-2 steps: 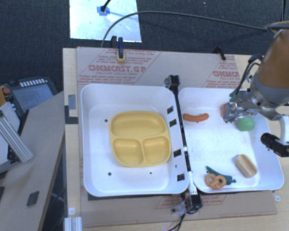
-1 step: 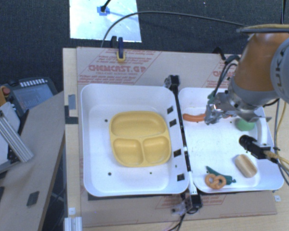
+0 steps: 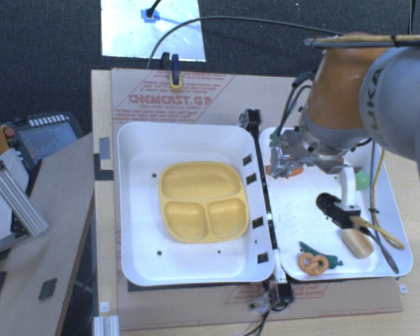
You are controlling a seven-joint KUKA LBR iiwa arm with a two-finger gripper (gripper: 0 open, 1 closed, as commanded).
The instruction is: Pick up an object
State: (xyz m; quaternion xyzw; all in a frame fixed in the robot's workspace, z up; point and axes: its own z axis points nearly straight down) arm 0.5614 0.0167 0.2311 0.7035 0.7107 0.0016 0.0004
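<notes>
My gripper (image 3: 281,161) hangs low over the far left part of the right bin (image 3: 294,215), close to the divider between the bins. An orange object (image 3: 295,172) lies right beside or under the gripper tip; whether it is gripped cannot be made out. A tan bread-like piece (image 3: 357,243) rests near the bin's front right. At the front edge a brown pretzel (image 3: 313,262) sits against a dark green piece (image 3: 320,251). The arm partly hides a light green object (image 3: 363,180) at the right side.
The left bin (image 3: 136,187) holds a yellow divided plate (image 3: 201,200) in its middle. The grey arm with its orange band (image 3: 343,89) covers the far right of the right bin. A cardboard sheet (image 3: 196,93) lies under both bins.
</notes>
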